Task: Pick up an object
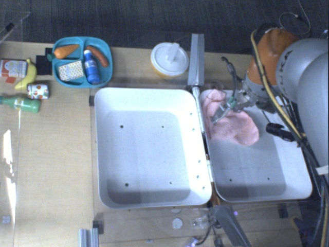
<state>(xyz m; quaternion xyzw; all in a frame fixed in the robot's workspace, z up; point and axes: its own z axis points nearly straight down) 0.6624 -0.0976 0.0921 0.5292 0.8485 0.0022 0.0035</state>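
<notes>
A soft pink cloth-like object (234, 126) lies crumpled in the far left part of the right bin (262, 181). My gripper (225, 110) reaches in from the right and sits low over the pink object's upper left part, seemingly touching it. The grey arm with its orange band (272, 48) rises behind it at the upper right. The gripper hides part of the pink object.
The left bin (149, 148) lies beside the right one, with a metal divider post (196, 60) at the far seam. A white lidded cup (169, 59) stands behind the bins. A blue tray of toy food (82, 62) and small items (23, 86) sit at the far left. Cables hang near the arm.
</notes>
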